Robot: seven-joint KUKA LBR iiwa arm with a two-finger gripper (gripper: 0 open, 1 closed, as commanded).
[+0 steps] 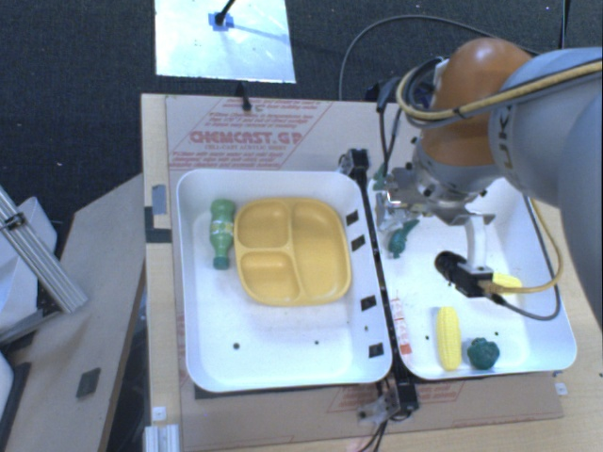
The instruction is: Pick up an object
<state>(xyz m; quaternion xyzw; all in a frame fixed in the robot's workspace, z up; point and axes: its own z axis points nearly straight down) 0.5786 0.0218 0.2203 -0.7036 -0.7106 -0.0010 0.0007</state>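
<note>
My gripper (398,217) hangs over the left side of the right bin (551,347), close to the divider. A small teal-green object (399,241) sits right at its tip, touching or just under it; whether it is held I cannot tell. Near that bin's front edge lie a yellow corn cob (449,337) and a dark green broccoli-like piece (483,352). The left bin (203,347) holds a yellow divided plate (290,250) with a green bottle (221,233) lying along its left side.
The grey arm with its orange band (471,88) covers the back of the right bin. A black connector (460,271) and a yellow cable (528,288) trail over the bin's middle. A silver sheet (221,26) lies beyond the bench.
</note>
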